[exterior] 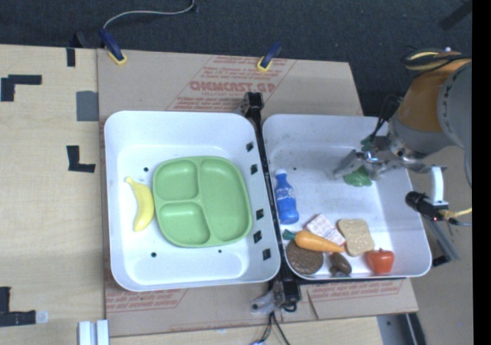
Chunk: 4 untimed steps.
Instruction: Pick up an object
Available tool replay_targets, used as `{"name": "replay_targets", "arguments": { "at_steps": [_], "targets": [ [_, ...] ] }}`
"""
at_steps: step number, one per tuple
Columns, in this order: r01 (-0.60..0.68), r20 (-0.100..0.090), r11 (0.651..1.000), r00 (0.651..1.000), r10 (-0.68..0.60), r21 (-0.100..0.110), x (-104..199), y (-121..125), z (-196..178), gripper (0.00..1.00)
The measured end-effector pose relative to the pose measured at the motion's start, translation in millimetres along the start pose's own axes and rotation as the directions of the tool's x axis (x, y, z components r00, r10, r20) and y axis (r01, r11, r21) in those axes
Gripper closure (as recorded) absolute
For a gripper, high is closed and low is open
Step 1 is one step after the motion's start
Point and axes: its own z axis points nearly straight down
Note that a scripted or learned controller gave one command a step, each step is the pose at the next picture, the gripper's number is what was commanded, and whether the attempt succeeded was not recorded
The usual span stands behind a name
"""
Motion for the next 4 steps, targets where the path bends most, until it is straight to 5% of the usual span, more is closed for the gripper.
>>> {"name": "replay_targets", "arguments": {
  "at_steps": [1, 2, 3, 4],
  "targets": [
    [-0.001, 0.002, 1.000, 1.000, 0.001, 0.001, -1, -8, -89, 0.00],
    [0.001, 0.000, 1.000, 1.000, -0.001, 0.000, 0, 15, 0, 0.00],
    [0.001, 0.003, 1.000, 1.000, -0.001, -0.004, 0, 16, -10, 1.00],
    [0.001, -0.001, 1.000, 1.000, -0.001, 0.003, 63, 62, -15, 1.00]
  ]
}}
